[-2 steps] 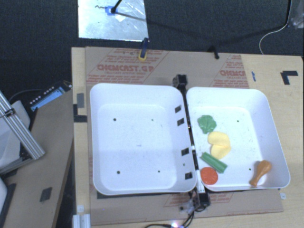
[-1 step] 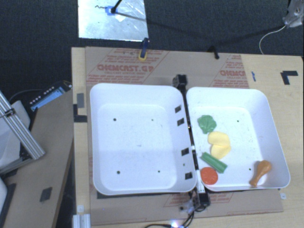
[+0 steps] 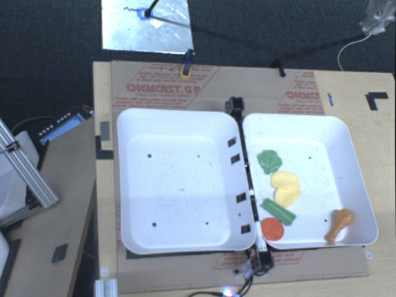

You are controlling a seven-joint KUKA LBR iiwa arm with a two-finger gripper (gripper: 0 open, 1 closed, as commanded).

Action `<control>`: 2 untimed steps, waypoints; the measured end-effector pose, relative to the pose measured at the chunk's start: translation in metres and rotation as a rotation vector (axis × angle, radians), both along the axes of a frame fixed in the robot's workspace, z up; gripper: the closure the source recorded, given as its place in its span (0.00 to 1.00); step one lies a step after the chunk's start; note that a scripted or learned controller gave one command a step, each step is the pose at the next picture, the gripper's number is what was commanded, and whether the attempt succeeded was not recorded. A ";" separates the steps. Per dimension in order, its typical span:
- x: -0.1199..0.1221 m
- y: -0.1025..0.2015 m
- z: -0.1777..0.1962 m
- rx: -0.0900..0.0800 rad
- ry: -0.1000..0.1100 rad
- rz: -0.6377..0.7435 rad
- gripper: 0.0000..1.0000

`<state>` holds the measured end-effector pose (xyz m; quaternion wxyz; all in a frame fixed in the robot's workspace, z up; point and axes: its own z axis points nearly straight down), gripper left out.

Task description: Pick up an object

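**Plainly nothing is lifted: all five toys lie in the bin**

Frankly, I judge the task to be at its very start. A pale blurred shape point(image 3: 377, 10) sits in the far upper corner of the camera view, and it may be my pincer. It is too smeared to be sure, and I cannot tell whether the pincer is apart or together. Nothing is visibly clamped in it.

Everything I could pick lies well away from that shape, below it and off to its left, in the right bin point(image 3: 346, 132). A green leafy piece point(image 3: 269, 161) is the closest to it. Just beyond that sits a yellow lump point(image 3: 285, 188), touching or nearly touching a long green pod point(image 3: 279, 211). A red disc point(image 3: 272, 229) lies just past the pod, against the bin's near wall. A brown drumstick point(image 3: 339, 223) lies apart from the others, almost straight below the shape. The left bin point(image 3: 179, 184) is farther off still, across the divider.

What is left is the whole job: choose one toy, come down over it, close and lift. I think the drumstick, standing alone, is the cleanest target.
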<state>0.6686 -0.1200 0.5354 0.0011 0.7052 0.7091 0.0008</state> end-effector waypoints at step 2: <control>-0.082 -0.036 -0.001 -0.003 0.000 -0.010 1.00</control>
